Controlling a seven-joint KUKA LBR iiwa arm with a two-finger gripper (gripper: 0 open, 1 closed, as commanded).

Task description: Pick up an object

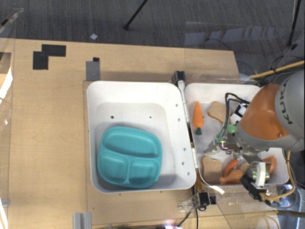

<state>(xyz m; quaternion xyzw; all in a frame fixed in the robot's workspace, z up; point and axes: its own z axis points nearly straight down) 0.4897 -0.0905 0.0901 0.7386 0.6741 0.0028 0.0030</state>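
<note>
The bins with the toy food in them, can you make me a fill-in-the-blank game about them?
1. The teal tray with three sections lies in the ______ bin.
2. The toy carrot lies in the ______ bin.
3. The band above the robot arm's wrist is coloured ______.
4. The arm reaches over the bin on the ______.

Missing words: left; right; orange; right
</note>
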